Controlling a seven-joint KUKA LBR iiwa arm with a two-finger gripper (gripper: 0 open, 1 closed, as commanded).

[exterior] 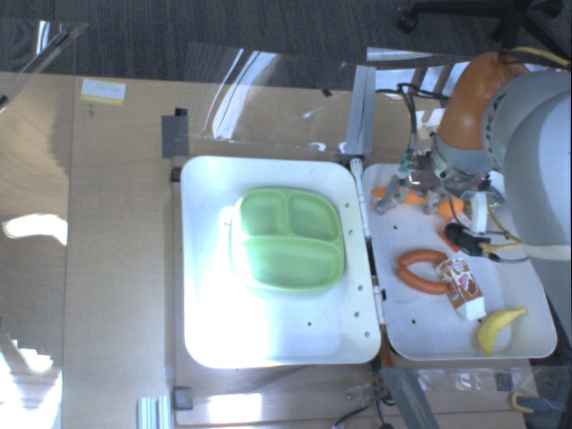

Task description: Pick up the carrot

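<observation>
Orange carrot (413, 197) under tool (404, 192) | far edge, right bin (536, 329) | tool grip: cannot tell

Left bin (206, 329) carries a green divided plate (289, 238), sitting just above its middle. Over in the right bin (420, 329), a curled sausage (420, 271) lies beside a small red-and-white carton (465, 289), the two touching. Below the carton, near the bin's lower corner, a yellow banana (496, 327). Both bins rest on the wooden counter (107, 239).
</observation>
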